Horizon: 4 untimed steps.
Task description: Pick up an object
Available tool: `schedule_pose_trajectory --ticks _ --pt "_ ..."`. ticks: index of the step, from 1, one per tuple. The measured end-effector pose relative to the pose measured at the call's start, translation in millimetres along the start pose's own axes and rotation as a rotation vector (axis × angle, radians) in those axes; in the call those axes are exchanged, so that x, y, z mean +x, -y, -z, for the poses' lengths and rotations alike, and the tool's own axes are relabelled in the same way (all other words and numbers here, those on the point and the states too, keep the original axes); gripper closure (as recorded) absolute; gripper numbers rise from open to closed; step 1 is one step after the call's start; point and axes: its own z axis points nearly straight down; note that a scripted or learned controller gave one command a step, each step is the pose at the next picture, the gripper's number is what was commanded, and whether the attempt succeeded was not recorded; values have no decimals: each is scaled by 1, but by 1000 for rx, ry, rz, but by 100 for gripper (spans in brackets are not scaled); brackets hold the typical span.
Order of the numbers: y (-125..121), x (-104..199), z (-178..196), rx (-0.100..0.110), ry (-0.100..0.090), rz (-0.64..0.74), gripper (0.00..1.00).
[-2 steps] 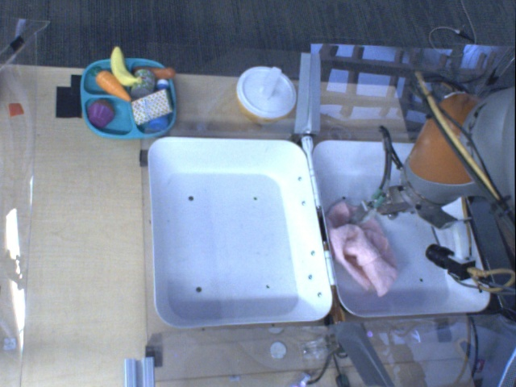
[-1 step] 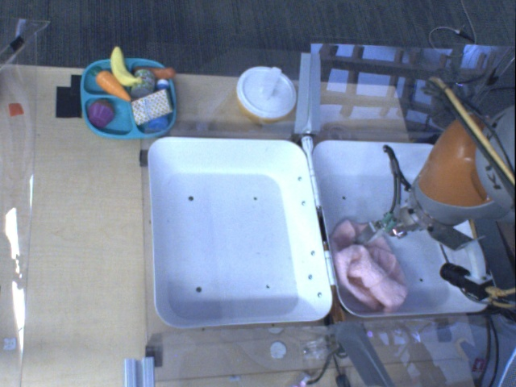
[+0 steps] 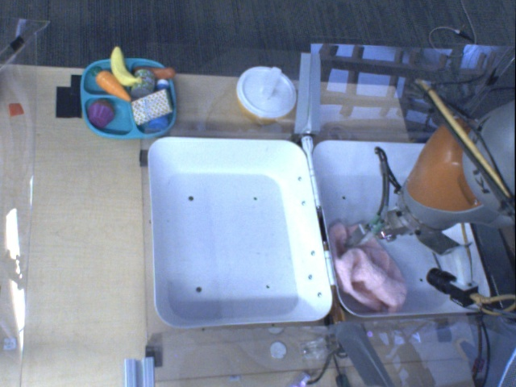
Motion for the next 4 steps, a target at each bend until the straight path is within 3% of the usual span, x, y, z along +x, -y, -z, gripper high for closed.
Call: schedule_pose_trajectory --ticks 1,2,3,4 --pt "-36 -3 -1 5 -3 -165 0" --pt "23 -21 0 0 -1 -14 0" --pt "31 1 1 -3 2 -32 0" --pt "28 0 11 -8 5 -30 100"
